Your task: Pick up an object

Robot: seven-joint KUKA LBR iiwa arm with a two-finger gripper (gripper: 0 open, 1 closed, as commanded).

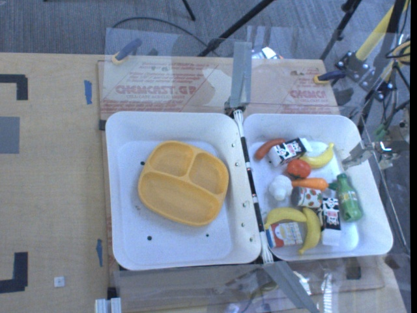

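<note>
Clutter is confined to the right bin (355, 134), while the left bin (124, 194) is taken up by a yellow divided plate (184, 182) lying flat near its middle. The two bins are set side by side on the wooden bench (52, 188), their inner rims touching along a hinged seam.

In the right bin, toy foods are packed closely together. A red sausage (268, 148) is seen at the upper left, touching a cow-patterned carton (288, 150); a small banana (321, 156) is curved just beside that carton on its right. Below them a tomato (299, 168) is found, with a carrot (311, 183) lying crosswise just under it and a white rounded piece (281, 187) (possibly garlic, too small to be sure) to the left. A green bottle (349, 199) is laid along the right wall, and a second cow-patterned carton (331, 213) is set beside it. Nearest the front, two larger bananas (301, 222) are draped over a small red-labelled box (280, 235).

No candidate object is lifted; all are resting on the bin floor or on one another. The pose of the arm cannot be told, nor can it be told whether the gripper is spread or pressed together.
</note>
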